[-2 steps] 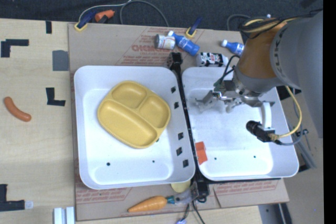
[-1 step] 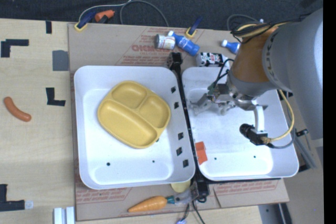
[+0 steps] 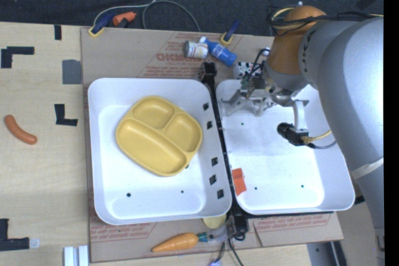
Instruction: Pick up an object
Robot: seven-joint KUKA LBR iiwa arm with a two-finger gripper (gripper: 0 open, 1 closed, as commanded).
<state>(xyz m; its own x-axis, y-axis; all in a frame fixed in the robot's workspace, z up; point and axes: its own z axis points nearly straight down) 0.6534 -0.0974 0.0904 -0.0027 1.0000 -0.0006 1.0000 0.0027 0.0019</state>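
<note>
The arm hangs over the right bin (image 3: pixel 330 196), its gripper (image 3: pixel 249 96) near the far-left corner (finger state cannot be told). Nothing looks lifted: the yellow plate (image 3: pixel 159 134) lies in the left bin (image 3: pixel 100 152), so the grasp remains.

1. My bench (image 3: pixel 37 196) has a light wood top with black marks.
2. A cardboard sheet (image 3: pixel 149 50) lies on it.
3. Two white bins sit side by side on the sheet: left bin (image 3: pixel 100 165), right bin (image 3: pixel 324 193).
4. A toy sausage (image 3: pixel 20 129) lies on the bare wood, well left of the bins.
5. A toy carrot (image 3: pixel 176 242) lies just below the left bin.
</note>
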